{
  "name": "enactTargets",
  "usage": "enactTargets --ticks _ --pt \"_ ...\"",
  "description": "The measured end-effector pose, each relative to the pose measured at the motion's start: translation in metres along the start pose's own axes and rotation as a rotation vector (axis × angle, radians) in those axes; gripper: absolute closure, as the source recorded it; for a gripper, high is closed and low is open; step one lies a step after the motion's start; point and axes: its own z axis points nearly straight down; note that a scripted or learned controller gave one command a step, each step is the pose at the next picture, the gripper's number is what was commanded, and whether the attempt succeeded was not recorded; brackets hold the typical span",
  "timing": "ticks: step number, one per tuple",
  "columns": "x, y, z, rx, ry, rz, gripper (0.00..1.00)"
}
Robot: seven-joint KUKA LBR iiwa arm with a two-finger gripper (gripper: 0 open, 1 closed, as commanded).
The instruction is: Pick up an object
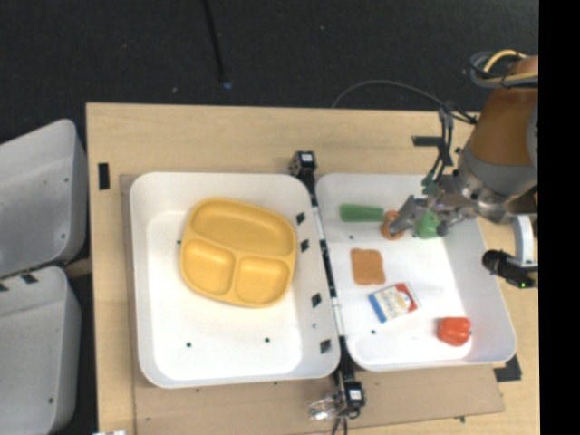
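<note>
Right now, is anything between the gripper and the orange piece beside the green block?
Nothing visible does. The gripper sits at the right bin's upper part, right beside the small orange piece. The green block lies further left, beyond it.

1. Arm [503, 134] cut off at the right, base unseen.
2. End effector [419, 217] too small and blurred to read its fingers; green piece [426, 227] and orange object [392, 227] at its tip, contact unclear.
3. Print on the small white packet [393, 302] too small to read.
4. White chairs [36, 243] clipped by the left edge.
5. Surface [109, 134] front edge partly lost at the bottom, clamp [333, 408] there blurred.
</note>
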Motion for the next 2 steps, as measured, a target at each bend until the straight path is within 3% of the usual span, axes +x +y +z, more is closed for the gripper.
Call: enactTargets --ticks 1,2 --pt "0.0 0.003 -0.007 -0.012 -0.002 -0.003 0.0" --pt "0.005 0.009 0.051 -0.009 -0.004 -0.004 0.0"
